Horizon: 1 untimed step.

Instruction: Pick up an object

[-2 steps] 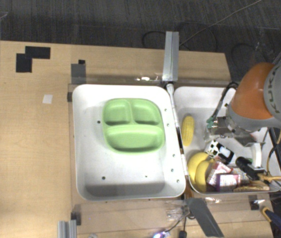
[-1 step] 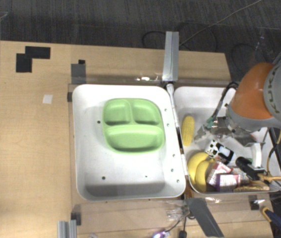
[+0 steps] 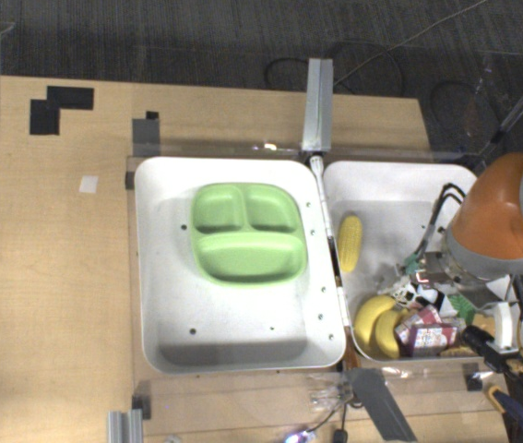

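The right bin (image 3: 381, 187) holds a yellow corn cob (image 3: 349, 242) lying near its left wall. A yellow banana-like toy (image 3: 376, 326) and a dark red packet (image 3: 427, 335) sit at its front. My gripper (image 3: 420, 289) hangs low over the front right of that bin, just above the cluster of banana and packet, below the orange band of the arm (image 3: 496, 215). Small black-and-white and green parts show around the gripper's tip. I cannot make out anything held.
The left bin (image 3: 164, 275) holds a green divided plate (image 3: 245, 232) in its middle. A metal post (image 3: 317, 104) stands behind the seam between the two bins. Wooden bench top lies to the left.
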Available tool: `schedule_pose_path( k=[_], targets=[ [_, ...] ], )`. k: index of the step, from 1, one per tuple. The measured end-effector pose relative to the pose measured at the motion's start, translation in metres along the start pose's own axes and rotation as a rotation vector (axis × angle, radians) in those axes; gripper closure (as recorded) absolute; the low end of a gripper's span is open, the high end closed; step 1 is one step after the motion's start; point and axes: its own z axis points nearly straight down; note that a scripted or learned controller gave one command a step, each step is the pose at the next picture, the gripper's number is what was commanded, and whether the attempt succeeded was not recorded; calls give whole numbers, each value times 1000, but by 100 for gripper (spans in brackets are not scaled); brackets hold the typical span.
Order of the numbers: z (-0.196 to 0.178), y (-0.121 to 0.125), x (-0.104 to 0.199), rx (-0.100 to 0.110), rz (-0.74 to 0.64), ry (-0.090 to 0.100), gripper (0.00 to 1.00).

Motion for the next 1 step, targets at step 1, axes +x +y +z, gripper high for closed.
schedule_pose_path(
  k=[1],
  targets=[
    [-10,5,2,-8,-4,1,100]
  ],
)
